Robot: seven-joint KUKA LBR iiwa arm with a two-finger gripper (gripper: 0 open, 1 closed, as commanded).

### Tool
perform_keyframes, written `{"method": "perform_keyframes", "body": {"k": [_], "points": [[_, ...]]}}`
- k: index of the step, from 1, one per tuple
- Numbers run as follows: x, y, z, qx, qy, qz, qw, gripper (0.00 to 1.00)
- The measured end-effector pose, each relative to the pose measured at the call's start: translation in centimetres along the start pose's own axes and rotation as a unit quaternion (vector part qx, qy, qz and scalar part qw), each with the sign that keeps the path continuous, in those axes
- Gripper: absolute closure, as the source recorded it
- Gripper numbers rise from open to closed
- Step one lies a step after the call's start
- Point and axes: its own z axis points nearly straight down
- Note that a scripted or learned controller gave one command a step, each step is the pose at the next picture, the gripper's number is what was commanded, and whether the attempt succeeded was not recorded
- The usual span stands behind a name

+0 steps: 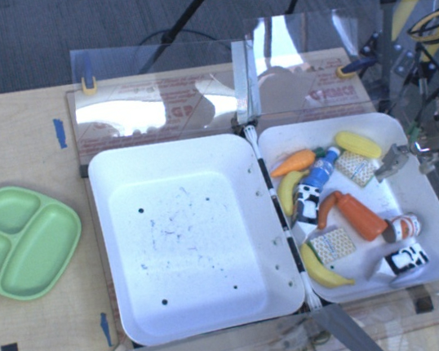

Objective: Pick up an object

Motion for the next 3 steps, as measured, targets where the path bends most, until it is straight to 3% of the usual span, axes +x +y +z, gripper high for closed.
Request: {"method": "perform_keyframes", "body": {"k": [1,2,3], "points": [[0.6,7.4,10.4,-0.001,0.001,-0.027,0.9996,0.00],[-0.1,10.5,10.8,0.024,0.011,-0.123,0.9921,0.00],[0.0,10.7,9.6,0.021,0.009,-0.125,0.9919,1.00]]}}
